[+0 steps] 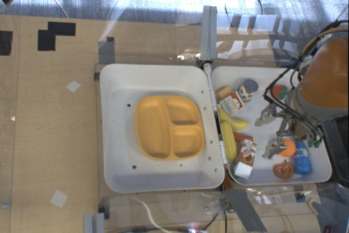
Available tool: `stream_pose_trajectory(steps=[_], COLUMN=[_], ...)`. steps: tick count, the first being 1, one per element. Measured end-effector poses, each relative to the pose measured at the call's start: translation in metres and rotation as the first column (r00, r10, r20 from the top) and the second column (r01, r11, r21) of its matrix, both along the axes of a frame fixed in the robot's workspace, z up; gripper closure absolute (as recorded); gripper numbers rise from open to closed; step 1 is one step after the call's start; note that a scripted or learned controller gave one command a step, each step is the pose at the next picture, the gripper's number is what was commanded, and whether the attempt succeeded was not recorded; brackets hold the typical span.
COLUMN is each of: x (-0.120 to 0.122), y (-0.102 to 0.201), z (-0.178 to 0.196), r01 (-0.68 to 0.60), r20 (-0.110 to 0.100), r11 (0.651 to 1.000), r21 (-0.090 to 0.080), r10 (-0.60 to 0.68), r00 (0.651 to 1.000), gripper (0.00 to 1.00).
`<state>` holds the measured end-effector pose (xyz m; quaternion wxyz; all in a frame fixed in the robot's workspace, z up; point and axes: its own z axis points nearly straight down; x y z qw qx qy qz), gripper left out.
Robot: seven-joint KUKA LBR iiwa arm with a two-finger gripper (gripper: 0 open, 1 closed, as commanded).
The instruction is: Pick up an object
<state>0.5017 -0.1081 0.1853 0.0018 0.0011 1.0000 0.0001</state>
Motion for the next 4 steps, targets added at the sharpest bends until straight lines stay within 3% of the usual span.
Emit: stream_pose_trajectory(steps=[1,2,3,4], x=[0.003,-0.012,-0.005,0.097], y=[-0.041,-0.056,0.013,0.011], z=[-0.096,-0.056,-0.095,-0.096], r01=[0.169,0.147,0.225,0.286], r20=[0.008,0.004,0.013,0.016], r11=[0.986,0.989,0.974,0.958], r21=[0.002,-0.002,-0.001,0.001], r10=[-0.169,-0.147,-0.225,-0.286], r00=[0.986,0.989,0.974,0.958], gripper=[0.00,0.00,0.00,0.00])
